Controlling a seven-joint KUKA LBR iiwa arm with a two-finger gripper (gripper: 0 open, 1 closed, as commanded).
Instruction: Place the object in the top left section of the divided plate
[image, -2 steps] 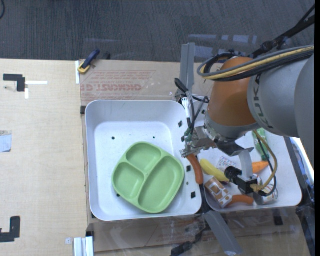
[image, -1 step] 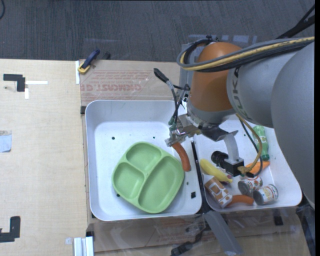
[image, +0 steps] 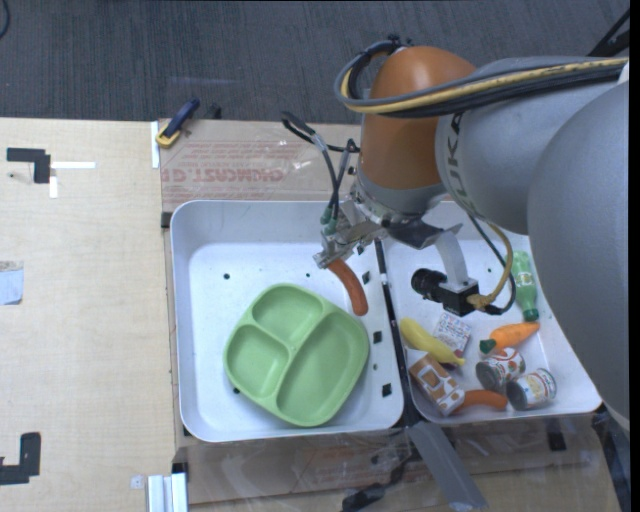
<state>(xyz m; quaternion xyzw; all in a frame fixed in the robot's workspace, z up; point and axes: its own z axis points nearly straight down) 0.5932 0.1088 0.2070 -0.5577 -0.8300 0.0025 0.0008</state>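
Claw (image: 338, 254) grips a sausage (image: 351, 288) hanging below it, above the left bin (image: 190, 300) on the worktop (image: 80, 300), green divided plate (image: 297, 354) lower-left

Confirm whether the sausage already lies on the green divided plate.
No. The sausage hangs at the fingers, above the bin floor beside the plate.

Divided plate (image: 297, 355) in left bin (image: 200, 300)

Banana (image: 430, 337), carrot (image: 514, 334), two tins (image: 515, 380), green bottle (image: 523, 281), small carton (image: 436, 384) (all right bin)
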